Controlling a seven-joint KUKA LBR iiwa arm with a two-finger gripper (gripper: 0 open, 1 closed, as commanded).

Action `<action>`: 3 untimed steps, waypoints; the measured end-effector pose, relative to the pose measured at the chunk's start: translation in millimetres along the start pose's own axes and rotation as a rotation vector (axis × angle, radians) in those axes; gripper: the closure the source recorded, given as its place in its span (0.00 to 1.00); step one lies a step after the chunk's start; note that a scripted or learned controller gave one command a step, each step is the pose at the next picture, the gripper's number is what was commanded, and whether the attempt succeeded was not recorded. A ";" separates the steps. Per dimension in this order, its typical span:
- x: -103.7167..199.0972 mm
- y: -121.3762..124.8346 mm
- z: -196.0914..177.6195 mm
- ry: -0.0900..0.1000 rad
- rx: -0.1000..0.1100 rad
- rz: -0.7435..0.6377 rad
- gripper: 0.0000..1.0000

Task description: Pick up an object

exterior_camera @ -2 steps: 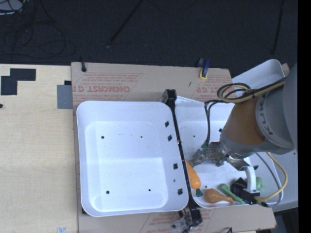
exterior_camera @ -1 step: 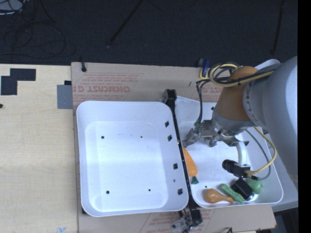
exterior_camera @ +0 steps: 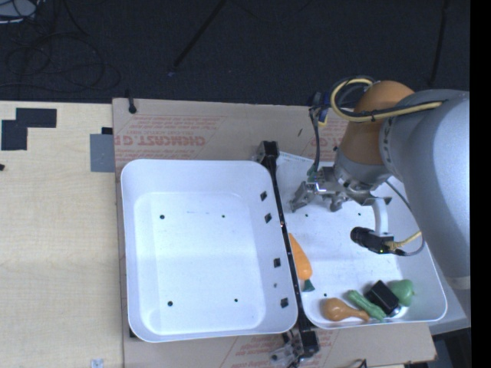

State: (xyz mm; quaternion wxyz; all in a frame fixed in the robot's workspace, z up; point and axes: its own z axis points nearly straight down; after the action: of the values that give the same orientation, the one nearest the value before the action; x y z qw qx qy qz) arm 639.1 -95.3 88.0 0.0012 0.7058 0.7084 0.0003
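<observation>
While bent low: end effector in right bin

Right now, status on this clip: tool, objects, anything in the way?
Tool low over right white bin, far end. Nothing seen held. Orange carrot-shaped piece, tan gourd-shaped toy, green toy, black block near front. Path clear.

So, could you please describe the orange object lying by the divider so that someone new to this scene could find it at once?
Start at the right-hand bin, the one the arm reaches into. Along its left wall, beside the black divider between the two bins, lies a carrot-like orange object. Unlike the tan, green and black items clustered at the bin's near edge, it lies alone and is bright orange.
</observation>
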 end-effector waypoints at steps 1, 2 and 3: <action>0.9 -2.2 -9.6 0.001 0.006 -0.004 1.00; 91.7 -39.7 -105.3 0.005 0.000 -0.004 1.00; 86.0 -39.7 -109.0 0.001 0.008 0.000 1.00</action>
State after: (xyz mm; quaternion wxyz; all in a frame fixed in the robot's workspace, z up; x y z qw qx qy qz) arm 598.9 -9.4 196.8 -0.0020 0.7058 0.7084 -0.0019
